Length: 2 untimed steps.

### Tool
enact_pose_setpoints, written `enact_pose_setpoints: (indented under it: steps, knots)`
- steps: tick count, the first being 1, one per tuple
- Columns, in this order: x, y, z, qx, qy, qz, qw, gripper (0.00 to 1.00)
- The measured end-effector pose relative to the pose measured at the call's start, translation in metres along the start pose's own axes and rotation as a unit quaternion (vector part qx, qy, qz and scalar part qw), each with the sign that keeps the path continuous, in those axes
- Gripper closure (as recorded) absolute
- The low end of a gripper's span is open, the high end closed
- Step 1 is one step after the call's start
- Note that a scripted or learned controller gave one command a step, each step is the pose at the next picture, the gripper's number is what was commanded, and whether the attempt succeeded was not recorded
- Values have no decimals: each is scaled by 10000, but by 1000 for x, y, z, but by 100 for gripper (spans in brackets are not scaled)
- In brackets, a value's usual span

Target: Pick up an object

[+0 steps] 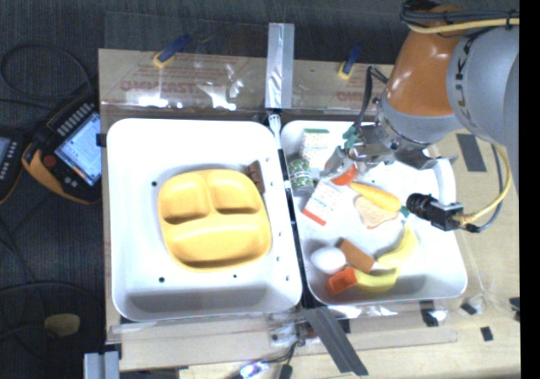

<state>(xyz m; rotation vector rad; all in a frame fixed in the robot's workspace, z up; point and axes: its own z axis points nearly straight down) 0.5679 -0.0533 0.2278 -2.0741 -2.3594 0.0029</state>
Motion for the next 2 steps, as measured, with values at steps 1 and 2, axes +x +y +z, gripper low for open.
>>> enact_pose_setpoints:
  steps: [1,2]
  knots:
    - [-17,-52,45,16,-2,557,9984,100]
    - [-17,-52,45,14,-2,555,9985,0]
